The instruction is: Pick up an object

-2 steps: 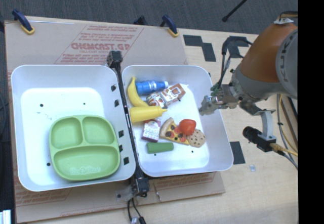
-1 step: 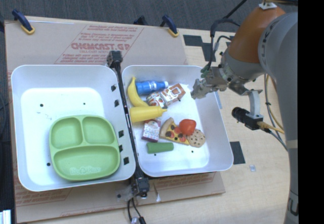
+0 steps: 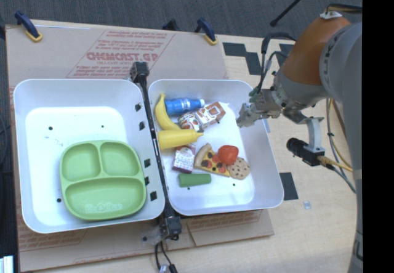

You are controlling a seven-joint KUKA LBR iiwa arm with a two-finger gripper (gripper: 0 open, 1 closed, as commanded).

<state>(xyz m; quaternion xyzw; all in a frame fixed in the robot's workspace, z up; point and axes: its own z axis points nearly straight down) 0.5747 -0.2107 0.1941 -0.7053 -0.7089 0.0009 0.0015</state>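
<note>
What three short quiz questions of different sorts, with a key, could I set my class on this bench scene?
1. True or false: the green divided plate lies in the left bin.
2. Multiple choice: which lies against the banana at the right bin's far end? A) blue bottle B) green block C) cookie
3. Fill in: the gripper hovers over the right bin's ____ rim.

Key: 1 true; 2 A; 3 right.
</note>
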